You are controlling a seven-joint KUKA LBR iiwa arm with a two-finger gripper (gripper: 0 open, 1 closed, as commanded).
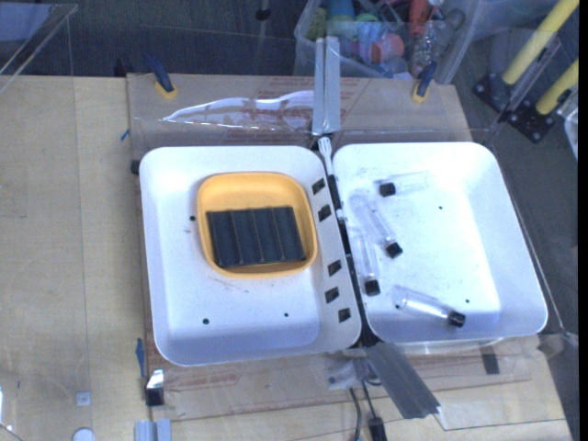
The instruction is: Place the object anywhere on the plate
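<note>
1. Desk (55, 246): pale wood, bearing two white bins side by side, the left bin (184, 315) and the right bin (469, 228). Their inner rims meet beneath a row of small black tabs (328, 240).
2. Plate (253, 184): yellow, with rounded corners, lying in the upper middle of the left bin.
3. Object (255, 235): a dark, ridged rectangular block lying flat on the plate and covering most of its floor. Its near edge touches or hides the plate's near rim. Its material is too dim to make out.
4. Vials (427, 307): several clear tubes with black caps, scattered over the left half of the right bin. Their bodies nearly vanish against the white floor, so the caps (392, 248) are the surest marks, and an exact count cannot be made.
5. Metal strip (326, 81): stands behind the junction of the bins. A second grey strip (404, 384) lies in front of it, partly cut by the lower edge.
6. Clear film (248, 108): crumpled behind the left bin, with a blue clamp (163, 83) at the corner.
7. Clear box (386, 16): holds coloured items, blurred and cropped at the top.
8. Tool: whether it is released or clenched cannot be told.
</note>
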